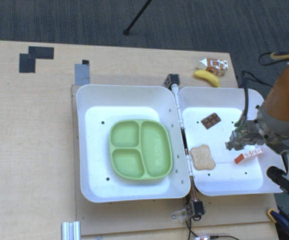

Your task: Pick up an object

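Note:
The right bin (219, 102) holds a brown chocolate bar (211, 120), a slice of toast (202, 157) near its left wall, and a small red and white packet (248, 155) toward its right side. My gripper (237, 142) hangs over the right part of that bin, just above and left of the packet. I see nothing held between its fingers.
A green three-compartment plate (140, 149) lies in the left bin (87, 134). Behind the bins on the bench lie a banana (206, 77) and a small carton (215, 64). Cables run along the right bin's far right edge.

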Robot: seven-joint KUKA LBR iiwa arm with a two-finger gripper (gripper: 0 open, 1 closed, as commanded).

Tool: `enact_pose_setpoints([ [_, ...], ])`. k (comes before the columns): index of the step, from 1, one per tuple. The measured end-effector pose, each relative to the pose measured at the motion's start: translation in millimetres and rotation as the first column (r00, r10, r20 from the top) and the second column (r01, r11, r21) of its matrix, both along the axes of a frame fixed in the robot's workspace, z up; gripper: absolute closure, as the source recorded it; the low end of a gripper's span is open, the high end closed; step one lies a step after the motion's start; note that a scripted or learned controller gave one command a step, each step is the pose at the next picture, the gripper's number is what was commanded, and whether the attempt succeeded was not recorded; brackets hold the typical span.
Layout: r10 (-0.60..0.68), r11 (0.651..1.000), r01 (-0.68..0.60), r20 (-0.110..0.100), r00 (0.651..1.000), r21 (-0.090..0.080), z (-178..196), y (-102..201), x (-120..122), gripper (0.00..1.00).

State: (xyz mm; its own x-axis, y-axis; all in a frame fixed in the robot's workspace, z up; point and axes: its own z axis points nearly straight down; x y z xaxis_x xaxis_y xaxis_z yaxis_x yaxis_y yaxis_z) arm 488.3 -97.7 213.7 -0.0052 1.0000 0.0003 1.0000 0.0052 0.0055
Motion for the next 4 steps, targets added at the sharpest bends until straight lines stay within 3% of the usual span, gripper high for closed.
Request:
enact_pose_setpoints([
  [1, -0.001, 1.0, 0.001, -0.002, 1.0, 0.0, -0.7, -0.5, -0.6, 0.0],
  [2, -0.001, 1.0, 0.001, -0.002, 1.0, 0.0, -104.3, -25.5, 0.5, 0.0],
  [3, 0.001, 1.0, -0.001, 0.001, 1.0, 0.0, -94.1, -25.1, 1.8, 1.0],
  [4, 0.001, 1.0, -0.001, 0.0, 1.0, 0.0, -94.2, -25.0, 1.7, 0.0],
])
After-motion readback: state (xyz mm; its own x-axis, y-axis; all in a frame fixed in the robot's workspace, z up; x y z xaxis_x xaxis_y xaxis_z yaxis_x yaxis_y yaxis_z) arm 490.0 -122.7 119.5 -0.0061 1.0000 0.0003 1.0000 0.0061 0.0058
